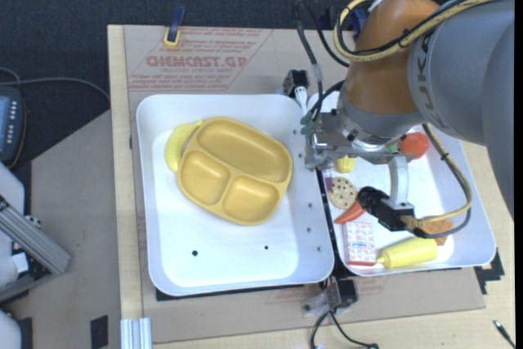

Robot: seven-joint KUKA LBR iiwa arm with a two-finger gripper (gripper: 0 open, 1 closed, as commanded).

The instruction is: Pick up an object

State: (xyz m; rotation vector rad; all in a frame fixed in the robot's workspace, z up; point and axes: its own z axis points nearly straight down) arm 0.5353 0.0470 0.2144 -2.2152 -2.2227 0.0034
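My gripper [337, 166] hangs over the left part of the right bin [474, 212], under the grey arm and its orange band. Just below it lie a small yellow piece [346, 164] and a chocolate-chip cookie [341, 192]. Nearer the front are an orange carrot-like piece [350, 214], a white packet with red print [360, 244], a yellow bottle [406, 253] and a brown bread-like piece [435, 224]. A red-orange round thing [415, 145] lies to the right of the wrist. I see nothing between the fingers.
The left bin [237, 257] holds a yellow divided tray [233, 169], lying over a yellow plate [176, 147]. The rim between the two bins runs just left of the gripper. A cardboard sheet [196, 57] lies under both bins.
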